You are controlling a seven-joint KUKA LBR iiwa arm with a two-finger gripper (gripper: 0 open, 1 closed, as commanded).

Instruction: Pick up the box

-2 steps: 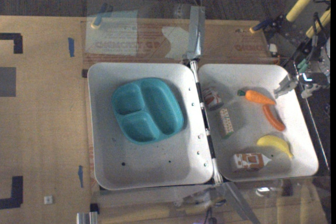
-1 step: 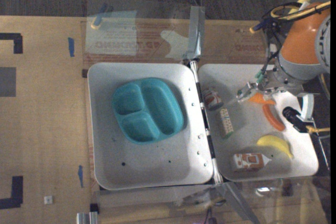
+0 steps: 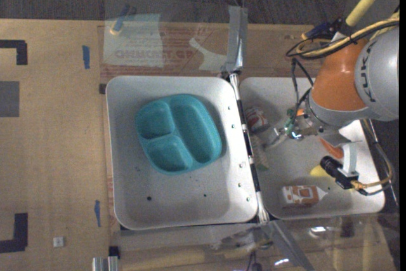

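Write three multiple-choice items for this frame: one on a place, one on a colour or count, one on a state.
1. Where is the box?
A. Left bin, beside the tray
B. Right bin, near its front edge
C. On the bench outside the bins

2. What colour is the tray?
A. Teal
B. Red
C. Black

3. How does the box stand to the gripper?
A. Lifted clear of the bin
B. Lying in the bin, apart from the gripper
C. Resting on the tray

Key: 1 B, it lies low in the right bin. 2 A, the divided tray in the left bin is teal. 3 B, the box rests on the bin floor, with the gripper further back.
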